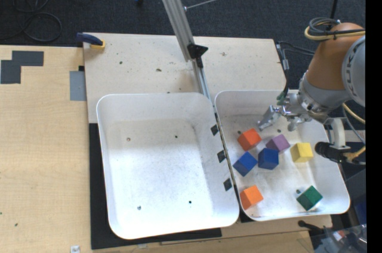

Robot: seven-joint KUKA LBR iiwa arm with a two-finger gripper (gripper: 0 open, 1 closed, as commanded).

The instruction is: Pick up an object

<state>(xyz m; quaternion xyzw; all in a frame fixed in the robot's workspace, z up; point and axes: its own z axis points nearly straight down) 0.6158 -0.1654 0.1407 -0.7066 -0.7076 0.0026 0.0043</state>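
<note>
Tool [280,117] above right bin [334,205] with seven coloured blocks.

The arm [343,70] shows a broad orange band above a grey wrist, its casing rounded and smooth. Yellowish cables loop over its top. The claw [280,116] is bare silvery metal, with slim fingers [267,120] and small fittings.
</note>
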